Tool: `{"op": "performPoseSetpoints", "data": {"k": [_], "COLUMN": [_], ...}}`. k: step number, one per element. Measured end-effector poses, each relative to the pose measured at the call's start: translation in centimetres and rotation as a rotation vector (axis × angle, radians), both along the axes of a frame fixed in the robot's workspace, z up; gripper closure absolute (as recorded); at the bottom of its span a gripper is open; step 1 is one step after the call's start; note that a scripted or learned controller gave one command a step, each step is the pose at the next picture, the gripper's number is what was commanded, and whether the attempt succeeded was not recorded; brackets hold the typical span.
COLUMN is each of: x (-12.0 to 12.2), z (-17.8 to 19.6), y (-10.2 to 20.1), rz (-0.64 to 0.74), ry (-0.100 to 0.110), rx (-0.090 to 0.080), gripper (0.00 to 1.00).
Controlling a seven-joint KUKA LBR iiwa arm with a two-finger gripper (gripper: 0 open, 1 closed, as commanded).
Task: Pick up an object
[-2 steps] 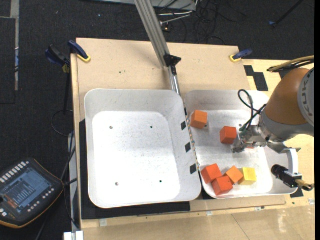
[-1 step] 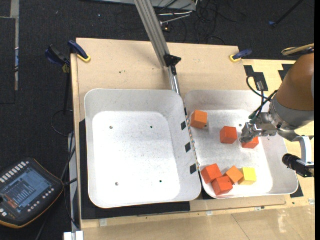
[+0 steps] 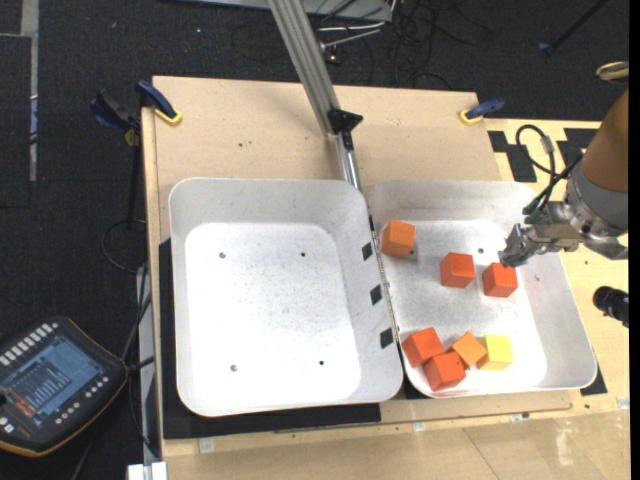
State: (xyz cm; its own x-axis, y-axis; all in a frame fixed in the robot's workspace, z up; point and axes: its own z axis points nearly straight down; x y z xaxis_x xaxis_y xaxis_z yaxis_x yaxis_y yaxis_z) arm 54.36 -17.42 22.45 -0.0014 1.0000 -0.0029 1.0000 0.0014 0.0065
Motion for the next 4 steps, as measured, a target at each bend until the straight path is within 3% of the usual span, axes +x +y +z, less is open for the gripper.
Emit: {"op": "performPoseSetpoints", "data": {"k": [1, 4], "x": [0.1, 2.2], "z": [2.9, 1.5], "y": [0.0, 14.2], "rz": [0.001, 0.005], "ry": [0.002, 0.008], "rx": [0.001, 0.004], "gripper": [1.00, 1.00]}}
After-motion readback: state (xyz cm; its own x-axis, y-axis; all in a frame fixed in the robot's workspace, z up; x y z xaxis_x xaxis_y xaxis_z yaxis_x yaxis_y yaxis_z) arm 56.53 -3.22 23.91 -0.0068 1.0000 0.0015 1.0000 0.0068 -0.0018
